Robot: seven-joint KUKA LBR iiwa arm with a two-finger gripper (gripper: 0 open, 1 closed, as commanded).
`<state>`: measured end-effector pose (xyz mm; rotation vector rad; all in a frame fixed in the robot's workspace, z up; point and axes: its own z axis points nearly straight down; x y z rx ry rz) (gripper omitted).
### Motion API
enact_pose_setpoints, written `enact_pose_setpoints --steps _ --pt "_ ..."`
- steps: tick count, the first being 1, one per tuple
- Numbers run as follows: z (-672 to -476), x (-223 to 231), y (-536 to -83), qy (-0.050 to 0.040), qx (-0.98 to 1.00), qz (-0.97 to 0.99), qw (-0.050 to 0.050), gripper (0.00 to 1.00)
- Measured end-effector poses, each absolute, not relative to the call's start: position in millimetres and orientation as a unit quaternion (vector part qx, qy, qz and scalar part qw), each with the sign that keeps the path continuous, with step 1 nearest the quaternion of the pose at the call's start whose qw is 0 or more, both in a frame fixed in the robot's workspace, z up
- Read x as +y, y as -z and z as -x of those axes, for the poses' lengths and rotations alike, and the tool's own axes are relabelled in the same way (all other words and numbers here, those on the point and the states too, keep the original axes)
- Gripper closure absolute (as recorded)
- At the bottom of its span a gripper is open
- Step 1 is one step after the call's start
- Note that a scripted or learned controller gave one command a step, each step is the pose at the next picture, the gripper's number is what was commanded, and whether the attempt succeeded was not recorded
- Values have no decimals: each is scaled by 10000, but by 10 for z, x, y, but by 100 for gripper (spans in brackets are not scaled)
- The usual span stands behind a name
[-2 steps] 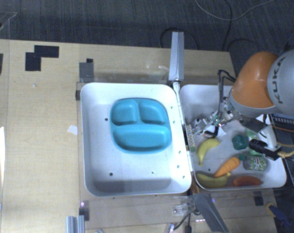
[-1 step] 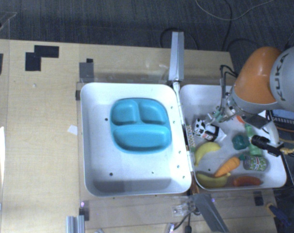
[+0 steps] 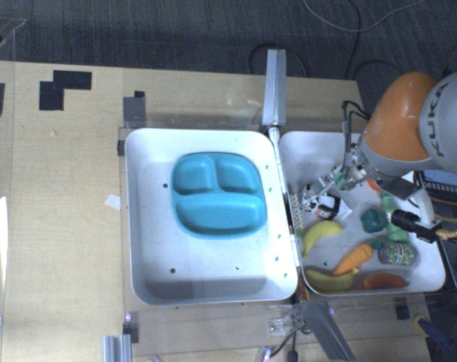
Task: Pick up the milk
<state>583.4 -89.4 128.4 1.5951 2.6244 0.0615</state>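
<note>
In the right bin point(image 3: 311, 148), my gripper point(image 3: 332, 185) reaches down from the grey arm with the orange band point(image 3: 398, 123). Its tip is low over the bin's left-middle part. Just below and left of the tip lies a small white object with dark and red markings point(image 3: 320, 201), which looks like the milk carton. The gripper touches or nearly touches it; I cannot make out whether the carton sits between the fingers.
The right bin also holds a yellow banana point(image 3: 321, 234), a second banana point(image 3: 330, 280), a carrot point(image 3: 354, 258), a green toy point(image 3: 374, 219), a small can point(image 3: 397, 254) and a red item point(image 3: 383, 281). A blue divided plate point(image 3: 217, 193) lies in the left bin point(image 3: 149, 225).
</note>
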Motion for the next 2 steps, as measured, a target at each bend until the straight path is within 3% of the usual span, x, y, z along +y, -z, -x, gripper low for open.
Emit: enact_pose_setpoints --steps 1,2 --pt "-5867 -517 -1865 -22 8104 -5859 29 0" --pt "-5411 -403 -1853 -15 8232 -5678 20 0"
